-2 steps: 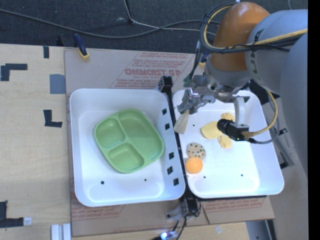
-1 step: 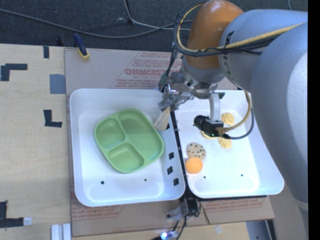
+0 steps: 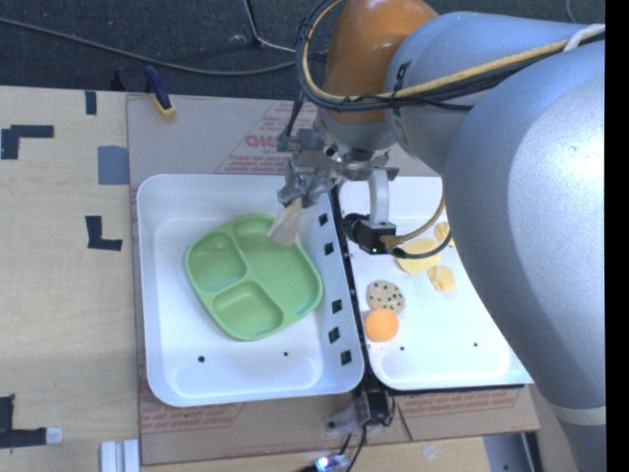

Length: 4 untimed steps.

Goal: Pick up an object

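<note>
Counting two white bins side by side on the bench: a left bin (image 3: 157, 293) and a right bin (image 3: 462, 357), meeting along a shared edge with black clips.

Finding one green tray (image 3: 257, 281) in the left bin, split into three compartments, lying flat and turned at a slant to the bin's walls.

Counting in the right bin one cookie (image 3: 385, 294), one orange ball (image 3: 381, 324) just below it and nearly touching, one small yellow chunk (image 3: 443, 279) to the right of the cookie, and one pale yellow piece (image 3: 425, 246) above that, partly hidden by the arm's cable.

Reaching in from the right with one grey arm (image 3: 511, 146) and hanging one gripper (image 3: 298, 197) over the far right corner of the left bin.

Clenching on one tan piece (image 3: 285, 226), pinching its upper end between the fingers.

Running the tan piece's long axis on a diagonal, from upper right at the gripper down to lower left; pointing its free, wider end toward the green tray and overlapping the tray's top edge in this view.

Not telling whether that lower end is touching the tray or hovering just above it.
</note>
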Each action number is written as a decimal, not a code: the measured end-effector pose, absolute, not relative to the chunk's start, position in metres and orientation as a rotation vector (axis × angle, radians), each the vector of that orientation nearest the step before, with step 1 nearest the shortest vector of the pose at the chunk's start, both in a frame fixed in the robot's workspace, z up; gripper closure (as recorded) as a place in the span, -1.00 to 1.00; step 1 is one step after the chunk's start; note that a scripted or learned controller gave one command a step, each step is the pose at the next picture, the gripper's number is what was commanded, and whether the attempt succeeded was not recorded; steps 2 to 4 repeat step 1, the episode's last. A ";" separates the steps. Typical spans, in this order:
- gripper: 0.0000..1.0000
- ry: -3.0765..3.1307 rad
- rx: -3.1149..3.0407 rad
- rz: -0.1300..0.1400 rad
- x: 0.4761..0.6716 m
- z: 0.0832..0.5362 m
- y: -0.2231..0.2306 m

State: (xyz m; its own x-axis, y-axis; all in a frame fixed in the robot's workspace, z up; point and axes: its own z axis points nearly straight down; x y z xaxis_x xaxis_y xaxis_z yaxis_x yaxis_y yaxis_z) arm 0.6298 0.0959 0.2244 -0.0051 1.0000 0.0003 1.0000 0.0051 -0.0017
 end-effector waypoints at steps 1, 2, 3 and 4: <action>-1.00 -2.224 -2.219 0.003 0.629 0.225 0.093; -1.00 -2.224 -2.219 0.003 0.629 0.225 0.093; -1.00 -2.224 -2.219 0.003 0.629 0.225 0.093; -1.00 -2.224 -2.219 0.003 0.629 0.225 0.093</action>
